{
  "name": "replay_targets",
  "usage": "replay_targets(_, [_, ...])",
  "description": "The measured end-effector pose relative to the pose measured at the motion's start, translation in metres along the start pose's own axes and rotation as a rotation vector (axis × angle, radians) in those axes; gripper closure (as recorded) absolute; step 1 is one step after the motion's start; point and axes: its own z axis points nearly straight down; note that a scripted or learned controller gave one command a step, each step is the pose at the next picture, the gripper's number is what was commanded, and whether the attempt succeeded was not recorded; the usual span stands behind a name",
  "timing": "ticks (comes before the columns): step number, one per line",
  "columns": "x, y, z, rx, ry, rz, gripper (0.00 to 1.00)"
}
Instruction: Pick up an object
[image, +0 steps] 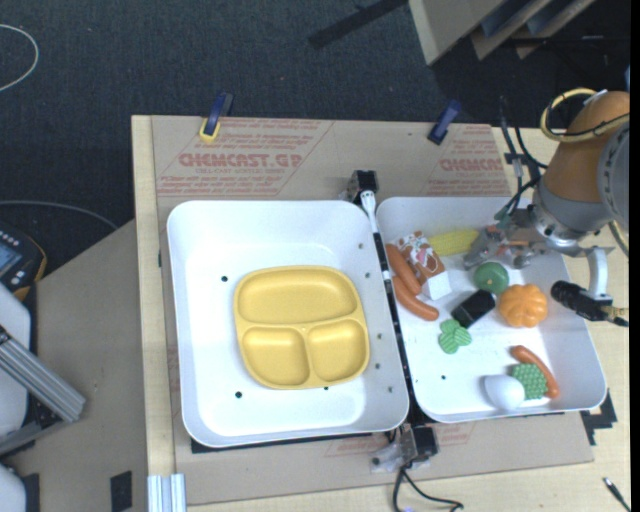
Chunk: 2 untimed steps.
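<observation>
Both white bins (190, 300) look like smooth, glossy plastic — so does the yellow divided tray (300, 325) in the left bin; the bench (300, 155) is matt brown board.

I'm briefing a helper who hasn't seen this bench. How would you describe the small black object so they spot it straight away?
Start at the right-hand white bin, the one crowded with toy food. Near its middle lies the black block, tilted, with the orange pumpkin to its right and a green leafy piece just below. It is the only black item among brightly coloured neighbours.
</observation>
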Motion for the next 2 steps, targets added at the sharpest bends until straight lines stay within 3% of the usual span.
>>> replay_targets(1, [0.000,0.001,-0.013,-0.005,-0.002,-0.001,1.00])
replay_targets(2, [0.001,-0.001,-0.055,-0.012,-0.005,0.001,1.00])
